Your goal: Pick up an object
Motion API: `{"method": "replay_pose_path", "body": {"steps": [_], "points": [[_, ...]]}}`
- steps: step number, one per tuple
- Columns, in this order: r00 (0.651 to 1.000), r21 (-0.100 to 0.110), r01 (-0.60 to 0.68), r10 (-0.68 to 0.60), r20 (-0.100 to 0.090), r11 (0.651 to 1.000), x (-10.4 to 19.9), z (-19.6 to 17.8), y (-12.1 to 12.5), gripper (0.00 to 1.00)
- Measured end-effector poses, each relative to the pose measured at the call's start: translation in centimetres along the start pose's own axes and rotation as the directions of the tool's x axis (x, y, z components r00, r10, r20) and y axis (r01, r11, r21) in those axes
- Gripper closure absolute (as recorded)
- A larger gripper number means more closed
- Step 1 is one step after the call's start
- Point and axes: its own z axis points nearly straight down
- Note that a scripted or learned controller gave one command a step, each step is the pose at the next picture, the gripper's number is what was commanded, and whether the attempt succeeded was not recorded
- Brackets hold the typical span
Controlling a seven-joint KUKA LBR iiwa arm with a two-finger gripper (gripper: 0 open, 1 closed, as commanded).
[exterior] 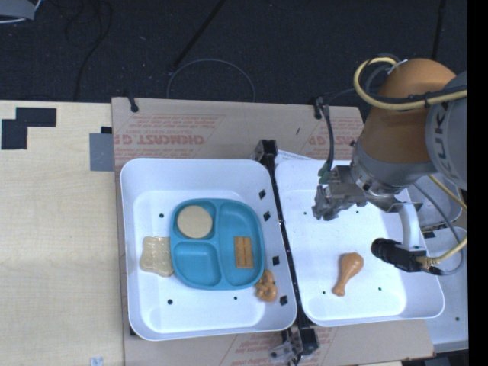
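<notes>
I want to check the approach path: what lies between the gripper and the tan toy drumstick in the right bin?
Nothing: the camera view shows bare white bin floor between gripper and drumstick.

The bench (53,235) has a pale wood-grain top, with dark rectangular patches near its far left corner. A brown cardboard sheet (229,132) printed with reddish lettering lies flat on it, running from the middle toward the right edge. Two shallow white bins sit side by side on that cardboard, their inner rims touching: the left bin (145,296) toward the bench's middle, the right bin (381,311) toward its right edge. Beyond the far edge lies dark floor (229,36) with cables.
</notes>
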Motion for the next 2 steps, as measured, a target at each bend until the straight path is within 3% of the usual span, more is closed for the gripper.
{"method": "replay_pose_path", "body": {"steps": [2], "points": [[1.0,0.0,0.002,-0.002,0.0,1.0,11.0,1.2,0.4,1.0]]}}
